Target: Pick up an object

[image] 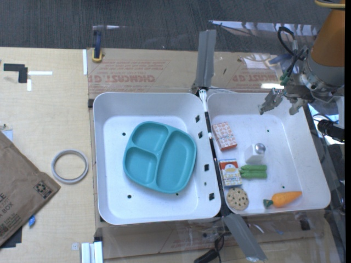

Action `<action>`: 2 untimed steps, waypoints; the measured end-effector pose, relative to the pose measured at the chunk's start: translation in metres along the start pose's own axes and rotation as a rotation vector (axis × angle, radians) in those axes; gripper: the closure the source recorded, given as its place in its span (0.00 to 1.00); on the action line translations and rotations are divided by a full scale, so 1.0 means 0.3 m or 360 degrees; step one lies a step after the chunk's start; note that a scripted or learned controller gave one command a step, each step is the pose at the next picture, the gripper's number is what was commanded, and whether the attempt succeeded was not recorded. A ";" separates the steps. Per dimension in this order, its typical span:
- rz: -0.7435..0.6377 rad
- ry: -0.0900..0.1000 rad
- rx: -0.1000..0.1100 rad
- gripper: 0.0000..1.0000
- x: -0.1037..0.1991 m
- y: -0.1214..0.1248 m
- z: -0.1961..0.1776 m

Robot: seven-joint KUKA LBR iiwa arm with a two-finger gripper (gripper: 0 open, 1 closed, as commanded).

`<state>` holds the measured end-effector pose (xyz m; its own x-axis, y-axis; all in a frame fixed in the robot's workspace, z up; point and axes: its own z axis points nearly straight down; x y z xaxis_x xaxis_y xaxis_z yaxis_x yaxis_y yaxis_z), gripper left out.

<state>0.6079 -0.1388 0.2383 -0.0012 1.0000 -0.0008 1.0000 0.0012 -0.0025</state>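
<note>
The right bin [290, 126] holds several small things: a red and white snack box [224, 135], a silver round knob [259, 148], a green bean pod [253, 172], a small carton with a picture label [231, 173], a cookie [237, 199] and an orange carrot [284, 199]. My gripper [281, 102] hangs above the bin's far right corner, with its two dark fingers spread apart and nothing between them. It is well away from all the things below.
The left bin [104, 147] holds a teal divided plate [159, 156]. A grey divider bar [205, 59] stands between the bins at the back. A tape ring [69, 165] and a cardboard box [19, 185] lie on the bench at left.
</note>
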 end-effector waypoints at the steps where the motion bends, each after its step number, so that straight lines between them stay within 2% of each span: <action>1: -0.0145 -0.0001 -0.0003 0.00 0.206 0.031 -0.144; 2: -0.0050 0.0000 0.0003 0.00 0.372 -0.113 0.136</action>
<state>0.5737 -0.0274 0.1975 -0.0328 0.9995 -0.0008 0.9995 0.0328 -0.0044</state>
